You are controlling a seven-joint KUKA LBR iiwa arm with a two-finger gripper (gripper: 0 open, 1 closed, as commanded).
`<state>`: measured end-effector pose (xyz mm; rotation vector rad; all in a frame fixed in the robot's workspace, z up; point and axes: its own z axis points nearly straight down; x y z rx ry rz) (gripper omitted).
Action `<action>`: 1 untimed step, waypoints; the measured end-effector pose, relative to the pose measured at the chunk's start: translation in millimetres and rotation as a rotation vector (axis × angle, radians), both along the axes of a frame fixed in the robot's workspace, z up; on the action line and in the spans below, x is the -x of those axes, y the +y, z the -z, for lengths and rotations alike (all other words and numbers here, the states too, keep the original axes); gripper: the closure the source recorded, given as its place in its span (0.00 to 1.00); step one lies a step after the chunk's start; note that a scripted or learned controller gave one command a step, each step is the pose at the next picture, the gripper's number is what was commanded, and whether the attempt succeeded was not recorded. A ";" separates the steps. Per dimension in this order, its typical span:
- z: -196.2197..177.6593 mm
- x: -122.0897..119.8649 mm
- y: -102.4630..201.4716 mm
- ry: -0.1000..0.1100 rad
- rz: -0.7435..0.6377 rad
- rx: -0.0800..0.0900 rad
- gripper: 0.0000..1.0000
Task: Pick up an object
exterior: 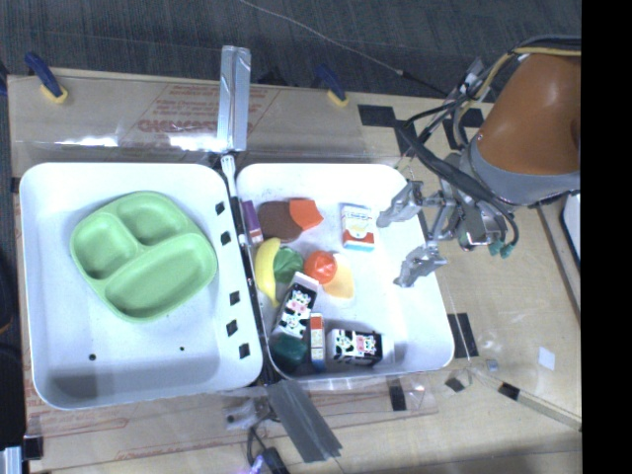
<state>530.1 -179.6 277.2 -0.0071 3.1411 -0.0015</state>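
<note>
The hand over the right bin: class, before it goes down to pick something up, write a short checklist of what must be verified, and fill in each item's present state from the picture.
1. Hand holds nothing between its fingers: ok; the two fingers stand apart with white bin floor showing between them.
2. Hand is above the right bin: ok, near its right wall.
3. A target lies straight below the hand: not ok; the nearest things, the small orange-and-white carton and the tomato, lie off to its left.
4. Targets stand free for a grasp: not ok; banana, cow-print cartons and others crowd together.
5. Green plate is out of the way: ok, in the left bin.
</note>
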 end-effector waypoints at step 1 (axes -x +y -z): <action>163.0 -55.1 -4.2 0.012 -0.113 -0.006 0.00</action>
